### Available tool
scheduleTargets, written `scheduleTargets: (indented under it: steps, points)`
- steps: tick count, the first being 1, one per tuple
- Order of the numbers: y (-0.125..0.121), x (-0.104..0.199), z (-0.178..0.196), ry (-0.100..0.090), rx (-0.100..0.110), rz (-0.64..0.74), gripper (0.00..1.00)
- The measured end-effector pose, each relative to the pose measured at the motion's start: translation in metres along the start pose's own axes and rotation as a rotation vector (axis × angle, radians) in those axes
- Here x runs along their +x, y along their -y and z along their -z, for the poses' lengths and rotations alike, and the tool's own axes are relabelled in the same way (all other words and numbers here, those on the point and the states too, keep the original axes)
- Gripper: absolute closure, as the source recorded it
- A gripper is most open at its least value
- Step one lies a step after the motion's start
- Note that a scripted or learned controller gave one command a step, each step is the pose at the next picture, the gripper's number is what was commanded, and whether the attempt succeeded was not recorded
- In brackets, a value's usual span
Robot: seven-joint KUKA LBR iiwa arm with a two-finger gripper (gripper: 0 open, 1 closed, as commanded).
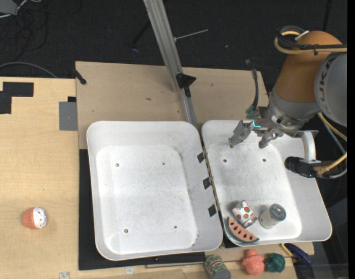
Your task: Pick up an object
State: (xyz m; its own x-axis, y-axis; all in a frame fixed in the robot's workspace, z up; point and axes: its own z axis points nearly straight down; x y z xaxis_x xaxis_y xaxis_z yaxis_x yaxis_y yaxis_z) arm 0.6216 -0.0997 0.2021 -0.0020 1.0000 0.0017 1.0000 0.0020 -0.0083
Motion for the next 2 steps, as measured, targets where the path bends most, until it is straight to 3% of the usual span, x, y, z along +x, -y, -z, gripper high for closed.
scheduleTargets:
  steps: [1, 2]
  points:
    - [-0.001, -0.001, 0.003, 0.001, -0.005, -0.001, 0.0]
    - [0.004, -0.003, -0.06, 0.0, 0.001, -0.002, 0.0]
